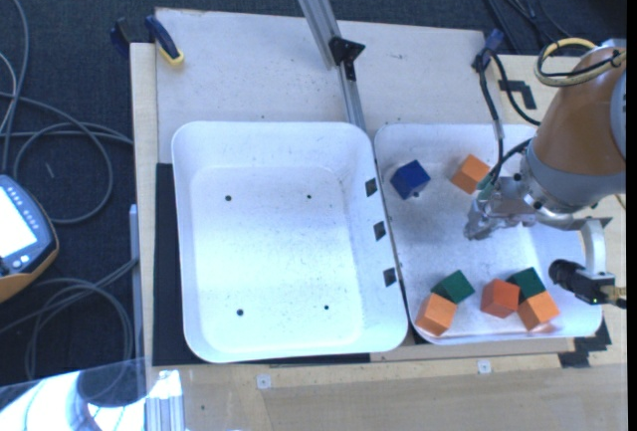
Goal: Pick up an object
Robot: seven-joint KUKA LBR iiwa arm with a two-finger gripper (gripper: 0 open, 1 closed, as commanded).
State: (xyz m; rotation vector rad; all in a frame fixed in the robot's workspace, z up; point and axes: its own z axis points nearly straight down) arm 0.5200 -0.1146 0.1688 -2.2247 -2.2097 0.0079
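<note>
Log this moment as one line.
pincer low in right bin | beside orange cube | nothing seen held | blue cube apart

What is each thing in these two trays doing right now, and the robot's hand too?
blue cube: resting tilted in the right bin, untouched.
orange cube: resting just left of the tool, not held.
tool: low over the right bin, nothing seen between its fingers.
green cube: resting against a second orange cube.
red cube: resting on the bin floor.
left bin: sitting flat on the bench.
</note>
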